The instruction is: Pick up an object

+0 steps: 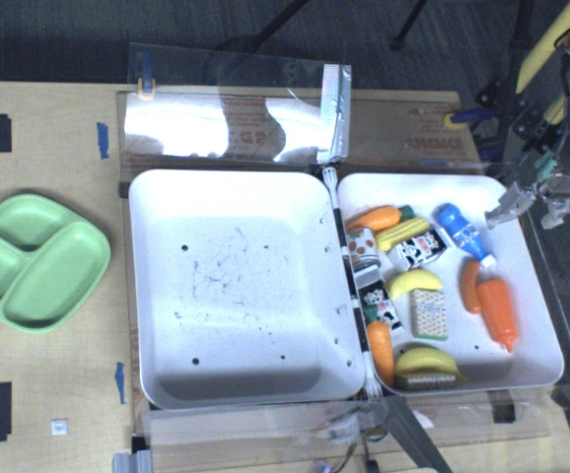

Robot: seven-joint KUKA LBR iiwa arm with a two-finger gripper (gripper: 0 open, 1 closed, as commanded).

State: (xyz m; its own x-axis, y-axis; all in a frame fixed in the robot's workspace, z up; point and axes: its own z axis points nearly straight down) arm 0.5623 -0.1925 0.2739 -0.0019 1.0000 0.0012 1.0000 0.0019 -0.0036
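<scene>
The right bin (546, 363) holds several toy items. Among them are a blue bottle (460, 230), an orange bottle (497, 308), a carrot (379, 217), a black-and-white carton (418, 251), a yellow banana (415, 282) and a tan waffle-like block (429, 313). Another carrot (381, 351) and a yellow piece (425, 363) lie at the near edge. My gripper (534, 203) hangs over the bin's far right corner, just right of the blue bottle, with nothing seen held in it.
The left bin (231, 180) sits beside the right one, sharing a central divider (349, 264). A green divided plate (34, 261) rests on the bench at the left. A clear panel (236, 116) stands behind the bins. Cables and stands crowd the far right.
</scene>
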